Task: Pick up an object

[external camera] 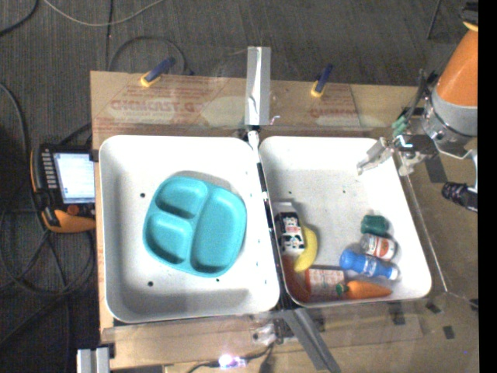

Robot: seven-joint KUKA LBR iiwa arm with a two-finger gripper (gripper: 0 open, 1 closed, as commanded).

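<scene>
Teal tray [196,224]; yellow banana [310,247]; orange carrot [367,290]; white bins [124,162].

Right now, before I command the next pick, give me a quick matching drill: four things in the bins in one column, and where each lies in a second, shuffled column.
Things:
1. teal divided plate
2. banana
3. carrot
4. dark green object

Places:
A. near the front rim of the right bin
B. middle of the left bin
C. right bin, just above the red-and-white can
D. right bin, beside the toy car near the divider

Pairs: 1-B, 2-D, 3-A, 4-C

The end effector hovers over the right bin's far right corner.
</scene>
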